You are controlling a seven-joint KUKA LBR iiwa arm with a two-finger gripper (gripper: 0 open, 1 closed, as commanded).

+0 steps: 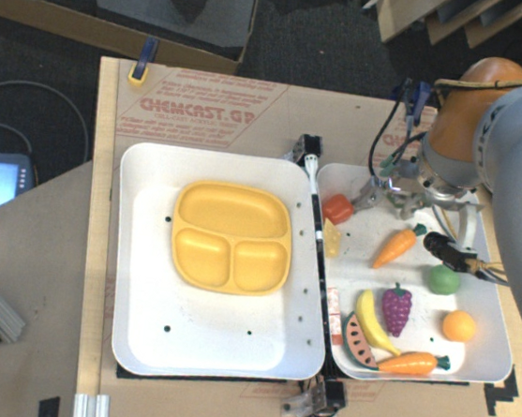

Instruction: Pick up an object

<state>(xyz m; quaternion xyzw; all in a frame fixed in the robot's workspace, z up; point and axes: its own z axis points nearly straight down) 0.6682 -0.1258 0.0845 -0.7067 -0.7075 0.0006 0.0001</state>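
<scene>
Over the right bin point(497, 364) the gripper point(404, 197) hangs near the far wall; whether its jaws are apart I cannot tell. The carrot point(393, 249) lies just below it, toward the bin's middle. I'd drop straight across its narrow body. The left bin point(135, 235) holds a yellow plate point(232, 237); both bins sit on the cardboard-covered tabletop point(207, 107).

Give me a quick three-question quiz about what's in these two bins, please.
1. True or false: the yellow tray lies in the left bin.
2. How many carrots are in the right bin?
3. Which sits right beside the banana? A) grapes B) orange C) lime

Key: 1. True. 2. Two: and. 3. A, the grapes.
</scene>
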